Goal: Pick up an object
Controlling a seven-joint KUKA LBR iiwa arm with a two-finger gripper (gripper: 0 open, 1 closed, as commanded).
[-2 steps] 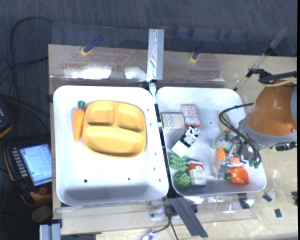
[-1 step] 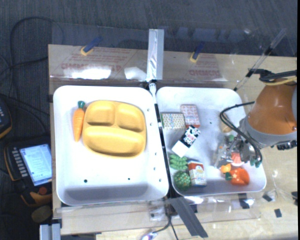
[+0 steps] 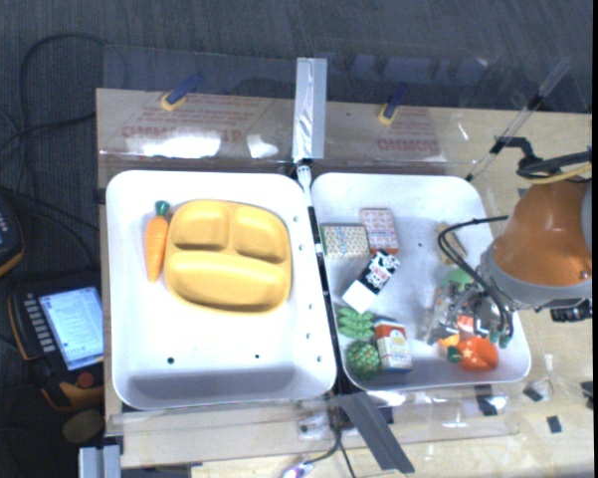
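One orange toy (image 3: 475, 351) touching claw (image 3: 462, 319), right bin (image 3: 418, 185).

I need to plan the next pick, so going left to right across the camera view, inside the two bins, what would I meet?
Carrot → yellow divided tray → green leafy vegetable → cow-patterned carton → orange pepper under the gripper, whose arm reaches in from the right.
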